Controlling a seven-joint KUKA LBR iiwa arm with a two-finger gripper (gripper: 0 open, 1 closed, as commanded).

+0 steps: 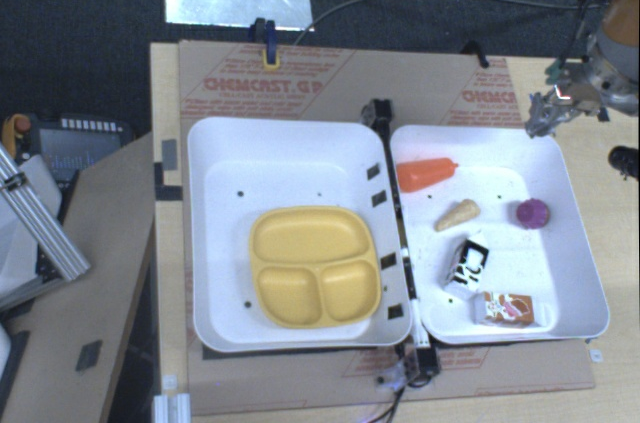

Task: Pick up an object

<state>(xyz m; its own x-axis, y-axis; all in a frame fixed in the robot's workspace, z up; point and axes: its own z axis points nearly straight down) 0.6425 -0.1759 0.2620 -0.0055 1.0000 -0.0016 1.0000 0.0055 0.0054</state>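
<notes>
**White bins, gripper parked off the far right corner**

White plastic is what most of the bench is covered with: two shallow bins set side by side on a cardboard sheet [330,71]. The left bin [215,161] is taken up by a yellow divided tray [313,264], three compartments, nothing seen in them. The right bin [570,211] is where the pickable stuff is kept.

Ranked by size in there: an orange carrot-shaped toy [426,173] is laid near the far-left corner, long axis running roughly left-right. A small brown-and-white packet [503,309] is lying flat near the front edge. A black-and-white item [467,264] is sat mid-bin, tilted. A tan, tapered piece [457,214] is placed just beyond it, slanted. A purple ball-ish thing [532,213] is found toward the right wall.

The gripper [545,116] is seen above the far right corner of the right bin, outside the rim. Nothing is held between the fingers, and how far apart they are can't be made out at this size and blur.

Everything grabbable is therefore lying toward the front and left of the gripper. The purple object is judged nearest, almost straight toward the front from it; the carrot toy is reached by going left along the far wall. No grasp has been started yet, by the look of it.
</notes>
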